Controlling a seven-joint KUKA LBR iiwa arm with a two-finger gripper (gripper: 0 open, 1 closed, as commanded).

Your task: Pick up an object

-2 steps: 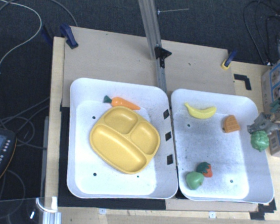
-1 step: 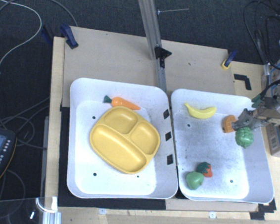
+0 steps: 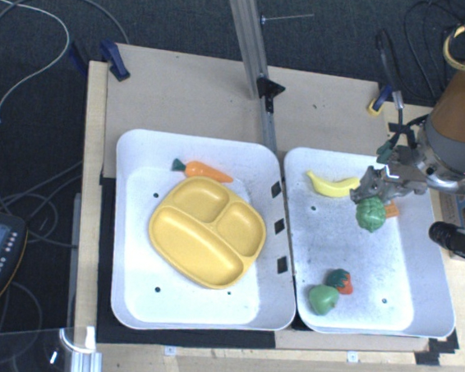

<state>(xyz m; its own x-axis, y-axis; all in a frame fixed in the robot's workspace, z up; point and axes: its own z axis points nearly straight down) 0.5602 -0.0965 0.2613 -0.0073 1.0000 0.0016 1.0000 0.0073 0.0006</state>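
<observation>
So the pincer (image 3: 378, 191) is over the right bin (image 3: 416, 324), up near its far edge, and there's a green leafy veggie toy (image 3: 371, 215) sitting right under the tips with a bit of orange poking out at its right side. Looks to me like the fingers are closed around the top of it, but whether the toy is off the bin floor or just resting there, I honestly can't tell from this angle. I'd call the pick maybe halfway: grab seems made, a clear lift isn't shown yet. Other stuff in that bin: a banana (image 3: 330, 184) just left of the pincer near the far edge, and down by the near edge a green pepper (image 3: 323, 299) touching a small red and green thing (image 3: 340, 281). The left bin (image 3: 131, 212) has a yellow divided plate (image 3: 207, 232) in the middle and a carrot (image 3: 205, 171) just beyond it.
</observation>
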